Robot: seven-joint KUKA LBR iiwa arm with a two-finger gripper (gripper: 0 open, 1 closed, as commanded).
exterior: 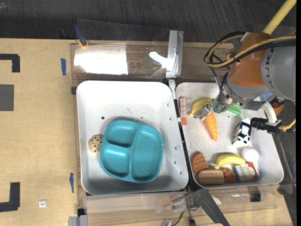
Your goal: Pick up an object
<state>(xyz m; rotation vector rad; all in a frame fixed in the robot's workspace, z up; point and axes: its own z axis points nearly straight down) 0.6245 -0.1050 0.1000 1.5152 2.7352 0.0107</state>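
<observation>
- Nearest us, at the front of the right bin [277,171], lie a hot dog [212,176], a banana [230,160] and a small bottle [245,172]; none is being touched.
- Mid-bin, a carrot [212,125] lies free, its top just under the gripper [217,106].
- Farther back, we judge the arm [263,65] is at the reach step; whether the claw is released or clenched, we cannot tell.
- Next, we'd need a clean close around the carrot, then a straight lift.

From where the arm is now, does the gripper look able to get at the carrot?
Probably yes. The gripper hangs right at the carrot's upper end in the right bin, and the carrot lies apart from the banana and cow toy, with bare floor around it.
</observation>
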